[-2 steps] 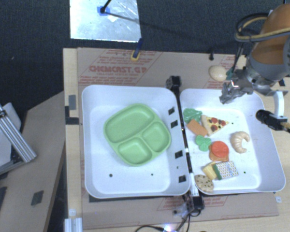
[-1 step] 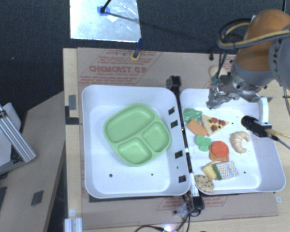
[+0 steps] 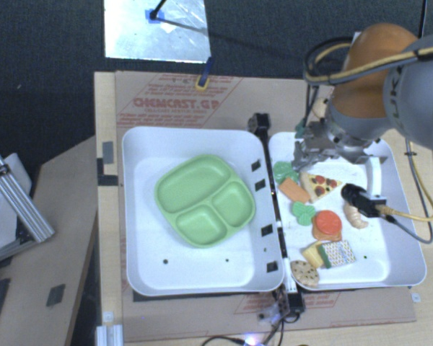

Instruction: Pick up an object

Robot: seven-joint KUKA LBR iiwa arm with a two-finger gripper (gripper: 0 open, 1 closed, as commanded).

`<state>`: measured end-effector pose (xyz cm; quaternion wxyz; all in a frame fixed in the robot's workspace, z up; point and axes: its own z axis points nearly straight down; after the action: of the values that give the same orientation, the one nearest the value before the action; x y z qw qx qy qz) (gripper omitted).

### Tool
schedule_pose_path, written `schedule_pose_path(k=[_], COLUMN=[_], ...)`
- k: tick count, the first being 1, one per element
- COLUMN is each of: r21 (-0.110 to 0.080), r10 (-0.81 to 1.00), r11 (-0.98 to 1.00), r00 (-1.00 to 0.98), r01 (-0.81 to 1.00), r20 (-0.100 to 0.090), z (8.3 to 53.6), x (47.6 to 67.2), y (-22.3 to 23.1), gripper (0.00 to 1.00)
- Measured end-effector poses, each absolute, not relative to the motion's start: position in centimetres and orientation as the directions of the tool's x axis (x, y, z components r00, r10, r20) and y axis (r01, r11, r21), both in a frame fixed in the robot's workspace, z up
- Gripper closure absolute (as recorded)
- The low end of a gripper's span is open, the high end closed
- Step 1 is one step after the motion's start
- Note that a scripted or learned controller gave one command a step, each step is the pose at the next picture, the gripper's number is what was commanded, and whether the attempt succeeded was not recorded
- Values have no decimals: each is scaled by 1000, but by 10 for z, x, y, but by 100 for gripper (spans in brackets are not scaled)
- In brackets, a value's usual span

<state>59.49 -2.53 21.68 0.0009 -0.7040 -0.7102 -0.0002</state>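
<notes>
Orange-banded grey arm lowers its end effector (image 3: 303,158) into the right bin (image 3: 397,254), just above toy food — a pizza slice (image 3: 322,184) and carrot (image 3: 296,190). Its grip state cannot be told. Step: approach; next, close on one piece.

The arm (image 3: 390,71) runs off the right edge of the picture and covers the back wall of the right bin (image 3: 400,215). The gripper (image 3: 308,157) is dark and blurry there. A metal frame (image 3: 7,193) is cut off at the left edge.
</notes>
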Motion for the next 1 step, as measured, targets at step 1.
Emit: schedule_pose_path(k=[1], r21=[2], r10=[1000], r11=[8], r00=[-8], r01=[1000], r20=[1], z=[234], x=[586], y=[-2], gripper=[100])
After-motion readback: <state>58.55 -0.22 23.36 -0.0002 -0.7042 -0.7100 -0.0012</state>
